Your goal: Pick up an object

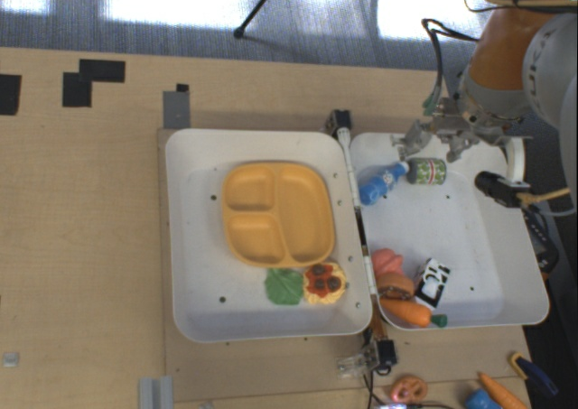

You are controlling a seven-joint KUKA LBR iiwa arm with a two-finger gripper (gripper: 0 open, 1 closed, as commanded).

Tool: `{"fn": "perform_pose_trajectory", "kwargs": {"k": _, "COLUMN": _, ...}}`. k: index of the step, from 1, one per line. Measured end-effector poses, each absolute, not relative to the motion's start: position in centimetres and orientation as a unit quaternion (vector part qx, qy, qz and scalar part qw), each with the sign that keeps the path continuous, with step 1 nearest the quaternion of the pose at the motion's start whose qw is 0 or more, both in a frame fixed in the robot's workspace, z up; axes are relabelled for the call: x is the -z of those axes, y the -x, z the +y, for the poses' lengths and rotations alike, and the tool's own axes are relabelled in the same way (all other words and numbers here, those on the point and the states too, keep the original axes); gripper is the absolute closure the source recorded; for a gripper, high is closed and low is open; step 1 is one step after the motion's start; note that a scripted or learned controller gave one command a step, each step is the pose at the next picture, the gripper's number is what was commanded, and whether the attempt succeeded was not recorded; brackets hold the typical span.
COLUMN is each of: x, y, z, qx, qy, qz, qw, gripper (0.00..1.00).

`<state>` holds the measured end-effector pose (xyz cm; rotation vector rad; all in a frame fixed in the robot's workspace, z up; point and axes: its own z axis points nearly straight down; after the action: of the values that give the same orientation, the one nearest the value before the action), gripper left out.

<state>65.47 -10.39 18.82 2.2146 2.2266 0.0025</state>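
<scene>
Bench edge nearest the camera: a pretzel-shaped toy (409, 389) and an orange-and-blue item (492, 393) lie on the tan wood outside the bins, plus a small clear clip (361, 361) just below the seam between them. Right bin (506, 303), near corner: an orange carrot (408, 312) with a green tip, smooth plastic, touches a brown bun-like piece (396, 286) and a pink lumpy piece (387, 262) stacked behind it; a black-and-white printed block (432, 283) sits tilted just beside them. Left bin (185, 245), near side: a flat green leaf shape (284, 286) touches a small yellow pizza-like disc (324, 283) with red dots. Behind those, a glossy orange-yellow divided plate (275, 213), rounded corners, three compartments. Far end of right bin: a blue bottle (379, 183) with a white cap area lies on its side near the dividing rim, just beside a small green-labelled can (427, 171), also on its side. Gripper (440, 136) hangs directly over the can's far side, metal fingers (412, 138) splayed apart, nothing pinched between them; contact with the can can't be confirmed from this angle. Grey arm with orange band (506, 46) enters from the right. Dark rectangular markers (90, 80) on the far bench.
</scene>
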Motion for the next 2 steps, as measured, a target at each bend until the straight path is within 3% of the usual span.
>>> {"fn": "perform_pose_trajectory", "kwargs": {"k": 1, "x": -11.1, "y": -65.2, "z": -13.7, "qx": -0.0014, "qy": -0.631, "qz": 0.776, "qw": 0.002, "gripper": 0.00}}
{"fn": "perform_pose_trajectory", "kwargs": {"k": 2, "x": -12.2, "y": -65.3, "z": -13.6, "qx": -0.0016, "qy": -0.630, "qz": 0.777, "qw": 0.003, "gripper": 1.00}}
